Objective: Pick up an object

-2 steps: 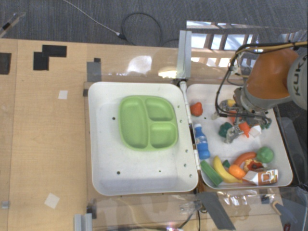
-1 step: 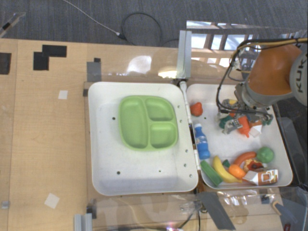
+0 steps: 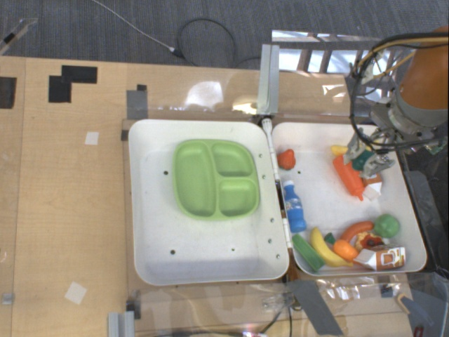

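Fingers [image 3: 370, 161] low in the right shallow white bin [image 3: 414, 209], spread unclear; just beside: long orange plastic carrot [image 3: 348, 176].

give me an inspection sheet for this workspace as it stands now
surface: wooden bench bearing two white bins, the left bin and the right bin, side by side
job's things: right bin holds an orange carrot, a blue bottle, a red tomato, a banana, a green ball and a small carton
clutter: green divided plate in the left bin
grippers: gripper over the right bin's far right part, beside the carrot; nothing seen between its fingers
cables: black cable looped on the floor; cables around the wrist
surroundings: grey carpet behind the bench
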